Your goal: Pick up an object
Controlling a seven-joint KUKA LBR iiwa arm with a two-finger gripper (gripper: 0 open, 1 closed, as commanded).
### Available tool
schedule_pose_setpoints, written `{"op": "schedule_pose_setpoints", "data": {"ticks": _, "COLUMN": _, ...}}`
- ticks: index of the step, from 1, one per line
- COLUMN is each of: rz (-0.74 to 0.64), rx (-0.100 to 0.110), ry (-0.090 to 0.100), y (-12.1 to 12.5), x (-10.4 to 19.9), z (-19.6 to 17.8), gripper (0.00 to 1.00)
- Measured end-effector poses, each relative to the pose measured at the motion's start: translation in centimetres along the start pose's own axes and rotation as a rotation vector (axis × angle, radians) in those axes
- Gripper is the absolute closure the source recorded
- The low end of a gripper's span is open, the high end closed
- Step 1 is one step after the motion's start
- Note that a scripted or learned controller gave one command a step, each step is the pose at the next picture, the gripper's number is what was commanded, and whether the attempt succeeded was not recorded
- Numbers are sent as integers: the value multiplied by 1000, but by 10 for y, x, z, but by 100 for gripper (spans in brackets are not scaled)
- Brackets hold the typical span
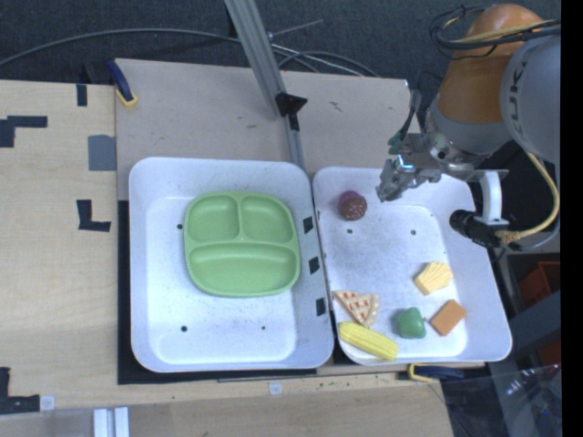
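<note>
The grey KUKA arm [537, 71] reaches in from the right of the camera view, its orange band [474, 80] showing bright above the wrist and black cables looped over its top. The wrist bends downward and toward the left, carrying the end effector [393, 188] low at the arm's left tip. A white-and-black fitting [483, 215] juts from the arm's lower side, trailed by a yellow cable [547, 198].

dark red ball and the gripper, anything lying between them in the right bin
Nothing: in the camera view, the dark red ball and the gripper are separated by a bare strip of the right bin floor. The other toy foods lie nearer the front.
</note>
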State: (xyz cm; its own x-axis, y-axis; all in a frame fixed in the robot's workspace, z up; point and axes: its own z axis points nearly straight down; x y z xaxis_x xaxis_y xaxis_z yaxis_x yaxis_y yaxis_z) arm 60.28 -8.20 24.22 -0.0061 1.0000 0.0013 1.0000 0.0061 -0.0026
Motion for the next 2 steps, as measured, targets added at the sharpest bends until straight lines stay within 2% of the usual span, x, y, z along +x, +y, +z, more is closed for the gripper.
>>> {"op": "schedule_pose_setpoints", "data": {"ticks": 1, "rz": 0, "rx": 1, "ry": 0, "y": -15, "x": 53, "z": 14, "gripper": 100}}
{"op": "schedule_pose_setpoints", "data": {"ticks": 2, "rz": -2, "rx": 0, "ry": 1, "y": -25, "x": 116, "z": 10, "gripper": 100}}
